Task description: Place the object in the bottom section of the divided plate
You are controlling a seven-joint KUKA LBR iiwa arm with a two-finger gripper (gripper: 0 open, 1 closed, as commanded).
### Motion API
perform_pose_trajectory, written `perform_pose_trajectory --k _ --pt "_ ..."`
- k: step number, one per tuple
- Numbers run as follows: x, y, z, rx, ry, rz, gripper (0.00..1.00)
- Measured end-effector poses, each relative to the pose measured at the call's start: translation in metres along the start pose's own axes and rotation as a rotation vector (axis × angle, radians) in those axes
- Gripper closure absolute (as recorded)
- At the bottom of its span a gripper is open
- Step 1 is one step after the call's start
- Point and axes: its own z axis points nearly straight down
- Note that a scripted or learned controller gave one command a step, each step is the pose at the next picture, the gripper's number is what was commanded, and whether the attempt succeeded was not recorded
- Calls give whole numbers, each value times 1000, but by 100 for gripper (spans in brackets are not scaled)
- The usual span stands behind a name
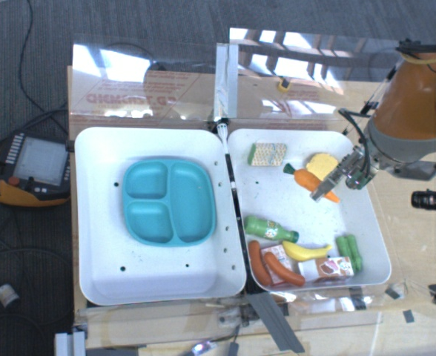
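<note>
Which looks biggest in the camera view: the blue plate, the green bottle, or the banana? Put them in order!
Biggest to smallest:
1. blue plate, far the biggest.
2. green bottle.
3. banana.
Bottle and banana look nearly the same, so their order is unsure.

No legible text or labels.

Dark grey carpet floor (129, 13), cables trailing. Orange-cased device (27, 170) left. Clear panels (144, 87) behind wooden counter (407, 221), glare on top.
</note>
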Motion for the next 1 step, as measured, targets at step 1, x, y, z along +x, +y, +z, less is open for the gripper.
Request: perform_pose_trajectory --k 1 --pt "14 98 19 1 0 -145 100"
